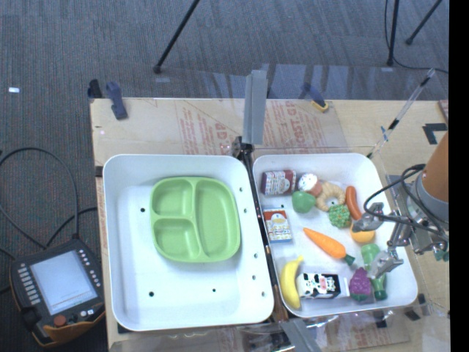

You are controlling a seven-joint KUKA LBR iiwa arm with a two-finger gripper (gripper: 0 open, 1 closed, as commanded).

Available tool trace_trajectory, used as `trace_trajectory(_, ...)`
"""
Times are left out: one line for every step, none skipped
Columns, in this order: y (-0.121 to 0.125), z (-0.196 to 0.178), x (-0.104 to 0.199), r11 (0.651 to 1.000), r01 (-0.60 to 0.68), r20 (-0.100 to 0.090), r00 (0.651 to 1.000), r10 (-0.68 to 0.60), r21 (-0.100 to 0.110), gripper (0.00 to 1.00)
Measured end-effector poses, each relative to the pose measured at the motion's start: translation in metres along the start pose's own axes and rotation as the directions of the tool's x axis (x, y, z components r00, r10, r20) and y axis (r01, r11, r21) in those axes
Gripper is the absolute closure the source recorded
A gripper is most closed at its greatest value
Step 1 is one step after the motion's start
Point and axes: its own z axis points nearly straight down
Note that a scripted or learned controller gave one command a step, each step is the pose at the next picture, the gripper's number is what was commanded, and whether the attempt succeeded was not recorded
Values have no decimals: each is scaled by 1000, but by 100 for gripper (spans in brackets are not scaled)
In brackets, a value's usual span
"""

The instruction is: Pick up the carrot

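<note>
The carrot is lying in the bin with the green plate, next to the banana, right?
Not quite. The carrot lies in the other bin, the one on the camera view's right, with the toy foods. The banana is there too, near the carrot. The green plate sits by itself in the left bin.

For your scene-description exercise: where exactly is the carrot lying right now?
In the camera view the carrot lies near the middle of the right bin, slanting down to the right, between the small carton on its left and the gripper on its right.
</note>
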Motion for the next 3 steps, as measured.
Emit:
trace_trajectory(16, 124, -39, 995, -100, 0, 995, 100, -1, 0)
trace_trajectory(62, 120, -20, 975, -221, 13, 975, 221, 0, 0)
trace_trajectory(79, 123, -44, 980, -197, 1, 980, 197, 0, 0)
